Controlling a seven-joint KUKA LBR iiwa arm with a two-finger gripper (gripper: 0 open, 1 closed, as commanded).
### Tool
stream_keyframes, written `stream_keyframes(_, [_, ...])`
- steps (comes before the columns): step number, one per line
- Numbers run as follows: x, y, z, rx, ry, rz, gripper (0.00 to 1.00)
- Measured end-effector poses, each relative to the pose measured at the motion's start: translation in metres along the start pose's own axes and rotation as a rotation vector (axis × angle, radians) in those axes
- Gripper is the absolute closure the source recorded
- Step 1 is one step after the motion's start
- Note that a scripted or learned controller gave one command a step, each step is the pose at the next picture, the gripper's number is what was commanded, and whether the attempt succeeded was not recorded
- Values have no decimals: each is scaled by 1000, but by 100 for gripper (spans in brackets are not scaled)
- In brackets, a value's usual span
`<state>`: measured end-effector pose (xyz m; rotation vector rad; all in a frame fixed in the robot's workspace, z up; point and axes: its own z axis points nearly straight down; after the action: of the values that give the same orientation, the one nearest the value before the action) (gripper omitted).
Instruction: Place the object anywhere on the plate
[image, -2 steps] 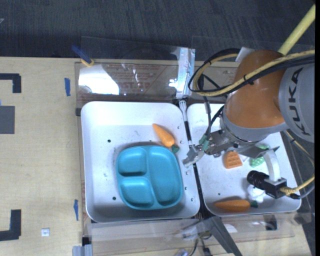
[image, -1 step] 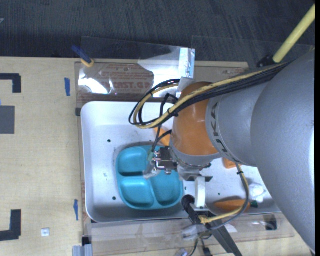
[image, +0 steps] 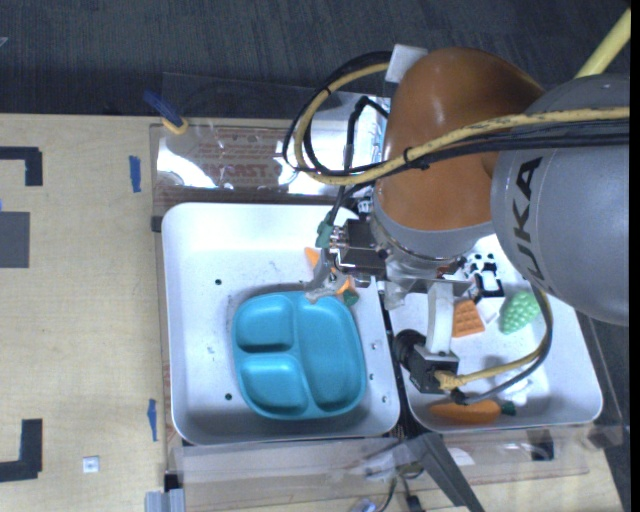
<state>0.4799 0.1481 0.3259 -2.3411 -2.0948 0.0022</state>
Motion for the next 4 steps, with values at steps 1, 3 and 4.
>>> stream_keyframes(1, [0,-1,-5,9,-8,-4,100])
stream_keyframes(3, [1,-1,-12,14,-12,-7,100])
stream_keyframes(4, [2,-1,-12,15,-13,-8,0])
